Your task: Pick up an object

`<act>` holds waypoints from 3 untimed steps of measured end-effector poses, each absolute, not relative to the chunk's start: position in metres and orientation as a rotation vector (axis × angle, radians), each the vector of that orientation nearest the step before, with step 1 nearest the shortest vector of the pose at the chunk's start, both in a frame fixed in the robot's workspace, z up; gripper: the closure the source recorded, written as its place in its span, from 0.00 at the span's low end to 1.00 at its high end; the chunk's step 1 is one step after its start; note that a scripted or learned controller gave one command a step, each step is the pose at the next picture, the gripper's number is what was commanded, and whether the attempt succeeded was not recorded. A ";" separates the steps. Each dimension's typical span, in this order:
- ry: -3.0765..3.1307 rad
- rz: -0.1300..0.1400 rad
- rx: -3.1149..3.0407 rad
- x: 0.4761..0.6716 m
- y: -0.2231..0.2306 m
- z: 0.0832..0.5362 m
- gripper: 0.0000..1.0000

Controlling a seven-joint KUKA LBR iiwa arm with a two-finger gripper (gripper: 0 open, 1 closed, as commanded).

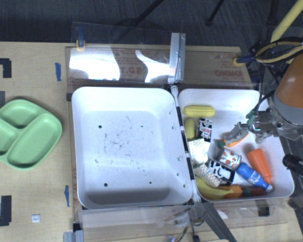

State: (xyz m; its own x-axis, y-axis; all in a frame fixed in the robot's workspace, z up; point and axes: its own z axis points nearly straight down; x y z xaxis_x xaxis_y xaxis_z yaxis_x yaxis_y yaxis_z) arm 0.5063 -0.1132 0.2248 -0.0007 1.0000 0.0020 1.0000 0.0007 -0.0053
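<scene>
My gripper point(236, 133) hangs low over the middle of the right bin point(227, 97), reaching in from the right. Just beneath its tip lies a small orange piece with a green end point(231, 142); whether the two touch I cannot make out. Around it sit an orange carrot-like toy point(261, 164), a blue bottle point(252, 176), a small white can with a red label point(229, 159), a black-and-white box point(206, 129) and a yellow block point(199, 110). A banana point(214, 191) lies along the bin's front wall.
The left bin point(81, 135) stands beside the right one, with a shared wall between them. A green divided plate point(24, 133) rests on the bench at the far left. A clear upright panel point(121, 59) stands behind the bins.
</scene>
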 end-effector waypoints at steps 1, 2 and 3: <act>-1.857 0.003 -2.524 0.507 -0.165 0.125 0.00; -1.770 0.003 -2.593 0.559 -0.176 0.156 0.00; -1.784 -0.002 -2.587 0.563 -0.180 0.086 0.00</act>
State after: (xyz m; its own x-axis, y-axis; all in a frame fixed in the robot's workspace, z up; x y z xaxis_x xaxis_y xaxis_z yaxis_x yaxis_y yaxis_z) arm 0.5634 -0.1802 0.0856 0.3555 0.9347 0.0005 0.9347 -0.3555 0.0013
